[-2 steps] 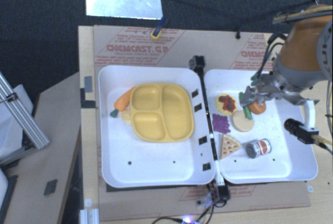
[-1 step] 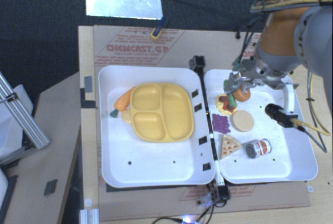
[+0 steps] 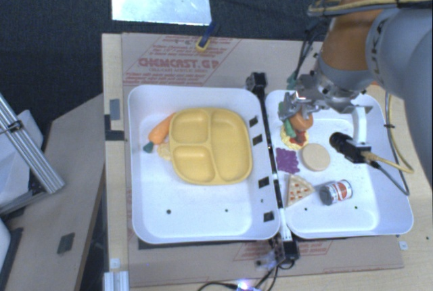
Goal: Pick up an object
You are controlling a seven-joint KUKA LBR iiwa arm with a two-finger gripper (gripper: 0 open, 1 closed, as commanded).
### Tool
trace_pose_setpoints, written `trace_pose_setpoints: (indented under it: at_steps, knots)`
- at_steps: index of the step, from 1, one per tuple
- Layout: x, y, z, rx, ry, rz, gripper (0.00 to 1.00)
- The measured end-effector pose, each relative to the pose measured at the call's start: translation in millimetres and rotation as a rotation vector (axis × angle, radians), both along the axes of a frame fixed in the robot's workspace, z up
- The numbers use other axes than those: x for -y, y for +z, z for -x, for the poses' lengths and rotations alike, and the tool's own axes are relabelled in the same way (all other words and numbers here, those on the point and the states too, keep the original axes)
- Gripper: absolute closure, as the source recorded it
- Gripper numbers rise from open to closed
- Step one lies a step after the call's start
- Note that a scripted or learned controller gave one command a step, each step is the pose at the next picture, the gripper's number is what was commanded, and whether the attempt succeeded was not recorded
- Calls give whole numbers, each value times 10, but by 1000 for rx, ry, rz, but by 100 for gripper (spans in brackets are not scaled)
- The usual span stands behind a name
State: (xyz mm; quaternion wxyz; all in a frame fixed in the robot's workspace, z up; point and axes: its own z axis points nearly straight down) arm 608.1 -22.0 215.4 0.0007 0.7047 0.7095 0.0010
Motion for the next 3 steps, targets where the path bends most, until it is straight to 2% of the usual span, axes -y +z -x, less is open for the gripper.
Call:
trace_pose_setpoints:
  at_steps: [2, 3]
  knots:
    - [37, 8, -63, 0, -1, 1, 100]
    - [34, 194, -25, 0, -1, 0, 100]
